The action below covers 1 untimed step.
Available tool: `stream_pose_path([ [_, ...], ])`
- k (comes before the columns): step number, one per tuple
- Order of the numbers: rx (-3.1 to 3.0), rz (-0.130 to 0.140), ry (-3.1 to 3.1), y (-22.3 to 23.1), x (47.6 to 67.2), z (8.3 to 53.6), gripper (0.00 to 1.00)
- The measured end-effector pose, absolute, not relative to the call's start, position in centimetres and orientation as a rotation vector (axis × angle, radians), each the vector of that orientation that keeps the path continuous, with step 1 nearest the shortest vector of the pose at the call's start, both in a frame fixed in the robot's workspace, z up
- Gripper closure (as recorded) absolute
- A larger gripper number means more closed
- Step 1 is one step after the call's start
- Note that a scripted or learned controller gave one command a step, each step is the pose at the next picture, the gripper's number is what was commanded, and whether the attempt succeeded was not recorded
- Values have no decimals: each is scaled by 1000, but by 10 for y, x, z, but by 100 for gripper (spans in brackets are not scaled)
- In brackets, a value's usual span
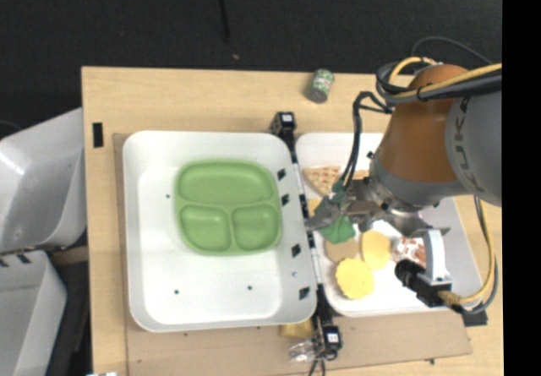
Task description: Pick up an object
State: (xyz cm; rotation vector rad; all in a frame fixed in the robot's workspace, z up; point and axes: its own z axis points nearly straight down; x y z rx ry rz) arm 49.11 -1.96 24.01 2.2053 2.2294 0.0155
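The gripper (331,215) hangs at the right bin's (461,296) left edge over a green object (341,231); its grip state cannot be told. Yellow pieces (355,279) lie lower right; a green tray (228,204) fills the left bin (152,281).

my arm (431,146): grey, with an orange band above the wrist
left bin (152,281): white
right bin (325,146): white
divided plate (228,205): light green
piece under my wrist (341,231): dark green
two round pieces (355,280): yellow
slice at the far wall (324,177): tan, red-speckled
bench (186,100): pale wood
small can (320,85): grey-green
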Motion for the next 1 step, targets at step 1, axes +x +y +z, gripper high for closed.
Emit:
stream_pose_path([
  [1, 2225, -4, 2218, -62, 489, 199, 0],
])
